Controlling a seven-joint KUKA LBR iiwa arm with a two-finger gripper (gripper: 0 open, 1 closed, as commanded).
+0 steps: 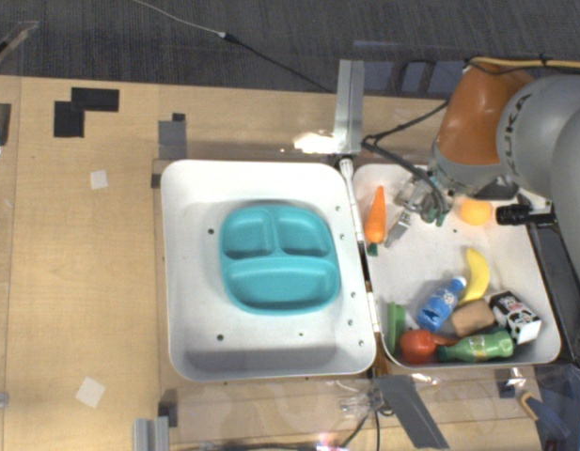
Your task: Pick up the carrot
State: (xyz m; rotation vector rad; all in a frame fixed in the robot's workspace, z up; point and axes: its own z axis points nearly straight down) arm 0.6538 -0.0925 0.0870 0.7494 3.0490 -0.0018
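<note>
Reaching in from the right, the grey arm (525,130) hangs its gripper (409,216) over the upper part of the right bin (543,346), just beside the carrot (375,214). The carrot lies against that bin's left wall, tip up, nothing pinching it. The fingers (396,229) look slightly spread and bare (though they are small and blurred). A yellow banana (476,273), a blue bottle (442,301), a red tomato (417,345) and a green bottle (478,348) crowd the bin's lower end. The left bin (191,346) holds a teal divided tray (278,256).

Grey arm (553,120), orange band, metallic gripper (414,212).
</note>
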